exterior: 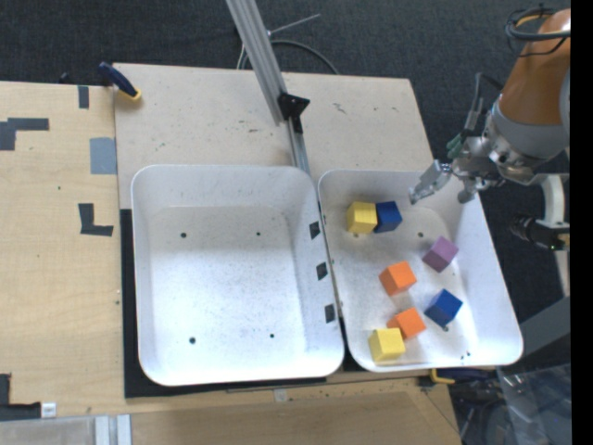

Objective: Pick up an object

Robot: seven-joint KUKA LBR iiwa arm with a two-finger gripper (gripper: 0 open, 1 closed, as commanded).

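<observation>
The right bin [482,248] holds several small blocks. A yellow block [362,217] and a blue block [388,215] touch near the bin's back left. A purple block [440,253] lies to the right of the middle. An orange block [397,277] sits in the centre. Toward the front are a second blue block [445,308], a second orange block [408,322] and a second yellow block [386,344]. My gripper [447,183] hangs over the bin's back right corner, fingers spread and nothing between them, right of the blue block at the back.
The left bin [148,248] stands beside the right one. A slanted metal rail [264,54] runs from the top down to the gap between the bins. A small blue and yellow tool [119,81] lies on the bench at the back left.
</observation>
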